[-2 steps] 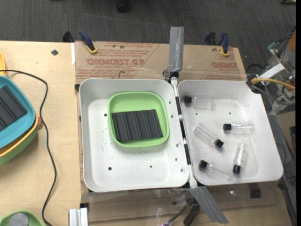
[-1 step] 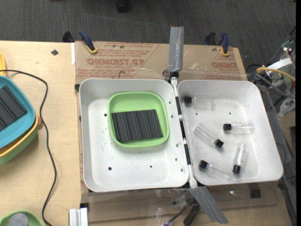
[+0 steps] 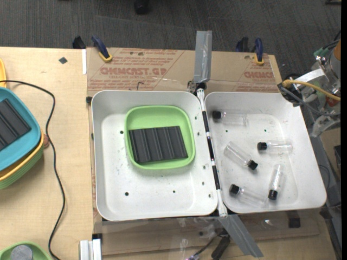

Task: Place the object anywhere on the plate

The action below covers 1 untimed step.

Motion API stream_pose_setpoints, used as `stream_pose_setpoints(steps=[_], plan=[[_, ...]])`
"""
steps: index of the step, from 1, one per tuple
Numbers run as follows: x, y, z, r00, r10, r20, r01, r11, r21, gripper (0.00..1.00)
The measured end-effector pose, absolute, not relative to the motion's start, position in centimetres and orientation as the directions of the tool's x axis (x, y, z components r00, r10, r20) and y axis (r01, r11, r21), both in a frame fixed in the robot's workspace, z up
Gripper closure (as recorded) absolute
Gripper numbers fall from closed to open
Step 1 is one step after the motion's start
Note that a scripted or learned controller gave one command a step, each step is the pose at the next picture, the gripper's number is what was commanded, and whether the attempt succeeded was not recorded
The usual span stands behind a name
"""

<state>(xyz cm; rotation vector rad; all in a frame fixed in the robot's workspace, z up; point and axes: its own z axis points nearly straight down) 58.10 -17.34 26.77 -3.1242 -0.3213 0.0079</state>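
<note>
From my feed I see a sheet of printed cardboard [image 3: 179,66] lying under the bins on the wooden desk [image 3: 43,75], pinned at its far edge by two blue-and-yellow clamps [image 3: 101,49]. A strip of grey tape [image 3: 203,58] runs up from the seam between the bins. At the left edge sits a stack of teal and yellow dishes [image 3: 16,140], with a black cable [image 3: 54,161] curving past it. Beyond the desk is dark carpet [image 3: 217,10] with chair casters [image 3: 142,5].

A single fixed camera looks down at a slant from above the table [image 3: 49,199], far enough back to take in both white bins: the left bin [image 3: 108,188] and, beside it, the right bin [image 3: 303,188], with dark floor [image 3: 162,15] beyond them.
</note>
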Motion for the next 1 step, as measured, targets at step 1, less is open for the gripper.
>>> stream_pose_setpoints(steps=[1], plan=[[58.91, -22.31, 24.9, 0.98, 0.197, -0.006, 0.197, -0.98, -0.001, 0.0]])
